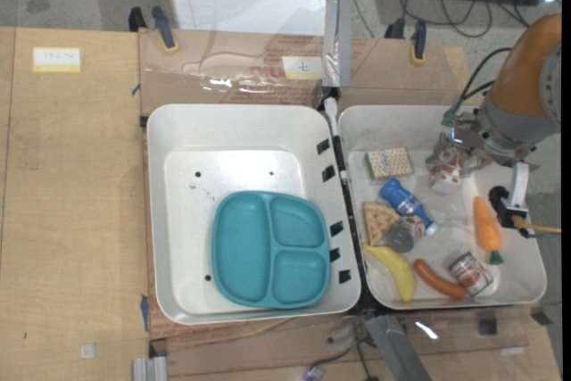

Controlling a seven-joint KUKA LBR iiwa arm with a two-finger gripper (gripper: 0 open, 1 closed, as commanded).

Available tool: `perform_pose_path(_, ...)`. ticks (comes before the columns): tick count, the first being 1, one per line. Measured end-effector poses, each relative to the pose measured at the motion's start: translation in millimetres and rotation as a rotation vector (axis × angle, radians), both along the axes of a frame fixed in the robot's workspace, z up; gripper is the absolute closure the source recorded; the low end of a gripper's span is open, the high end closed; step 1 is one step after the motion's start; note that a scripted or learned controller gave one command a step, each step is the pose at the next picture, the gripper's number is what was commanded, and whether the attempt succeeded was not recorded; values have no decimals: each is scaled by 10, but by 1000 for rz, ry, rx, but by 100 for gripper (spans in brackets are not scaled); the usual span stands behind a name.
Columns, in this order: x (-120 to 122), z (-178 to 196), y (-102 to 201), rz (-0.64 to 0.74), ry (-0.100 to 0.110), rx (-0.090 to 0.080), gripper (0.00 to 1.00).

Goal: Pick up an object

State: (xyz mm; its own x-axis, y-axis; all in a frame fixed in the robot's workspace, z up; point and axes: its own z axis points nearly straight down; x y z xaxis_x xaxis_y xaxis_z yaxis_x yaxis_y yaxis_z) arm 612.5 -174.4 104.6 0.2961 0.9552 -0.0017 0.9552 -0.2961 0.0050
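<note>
1. Left bin [169,192] holds a teal divided tray [270,250]; nothing there to pick. Work the right bin [357,125].
2. Arm [526,85] hangs over the right bin's 1 o'clock corner. You can't judge how the gripper [451,158] stands; it sits at a small pale object [446,177].
3. Loose candidates: banana [394,268] at 7, sausage [437,278] at 6, carrot [486,227] at 4.
4. Smaller: blue bottle [406,202] at centre, cracker box [389,162] at 11, tin [471,272] at 5.
5. Descend straight, close slowly, and confirm the object sits between the fingers before you lift.
</note>
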Motion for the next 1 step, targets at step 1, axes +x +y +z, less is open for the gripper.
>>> perform_pose_path(1,271,1169,461,90,1,2,100)
